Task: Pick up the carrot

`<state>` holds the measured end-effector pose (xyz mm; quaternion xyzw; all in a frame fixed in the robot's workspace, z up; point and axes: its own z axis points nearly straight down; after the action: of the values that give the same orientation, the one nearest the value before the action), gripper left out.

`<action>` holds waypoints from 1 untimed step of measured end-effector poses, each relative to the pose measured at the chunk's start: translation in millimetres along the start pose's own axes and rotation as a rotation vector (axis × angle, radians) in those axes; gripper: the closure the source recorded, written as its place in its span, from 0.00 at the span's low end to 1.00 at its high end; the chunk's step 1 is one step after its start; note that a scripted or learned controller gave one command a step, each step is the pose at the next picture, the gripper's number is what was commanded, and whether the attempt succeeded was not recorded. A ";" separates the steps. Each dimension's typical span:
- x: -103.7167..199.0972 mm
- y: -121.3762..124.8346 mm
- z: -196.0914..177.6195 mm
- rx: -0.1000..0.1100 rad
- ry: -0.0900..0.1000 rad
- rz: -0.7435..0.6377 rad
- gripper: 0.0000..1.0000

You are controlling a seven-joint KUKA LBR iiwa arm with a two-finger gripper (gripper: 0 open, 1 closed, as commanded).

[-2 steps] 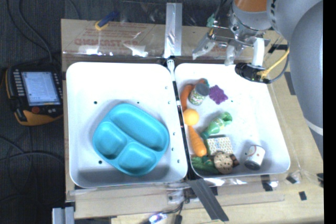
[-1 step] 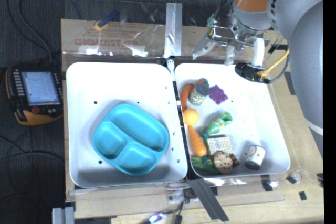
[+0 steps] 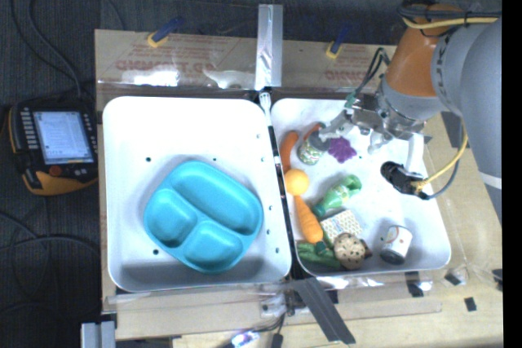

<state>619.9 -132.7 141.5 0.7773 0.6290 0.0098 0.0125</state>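
The carrot (image 3: 307, 221) is orange and lies lengthwise near the left wall of the right bin (image 3: 432, 216), its tip pointing toward the front. My gripper (image 3: 352, 136) hovers at the back of that bin, above a purple grape bunch (image 3: 339, 148), well behind the carrot. It is open, with one finger (image 3: 330, 129) toward the left and the other toward the right, and nothing is held between them. A second long orange vegetable (image 3: 288, 149) lies against the divider at the back left.
Around the carrot are an orange ball (image 3: 295, 181), a green vegetable (image 3: 338, 193), a patterned block (image 3: 342, 222), a cookie (image 3: 349, 249) and leafy greens (image 3: 316, 253). A small can (image 3: 311, 151) and a white cylinder (image 3: 396, 243) are also there. The left bin (image 3: 130, 126) holds a blue divided plate (image 3: 203, 214).
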 end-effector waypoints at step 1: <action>-8.7 -71.8 40.0 0.036 -0.007 0.403 0.00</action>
<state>549.2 -126.6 99.2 0.8875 0.4609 -0.0020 -0.0013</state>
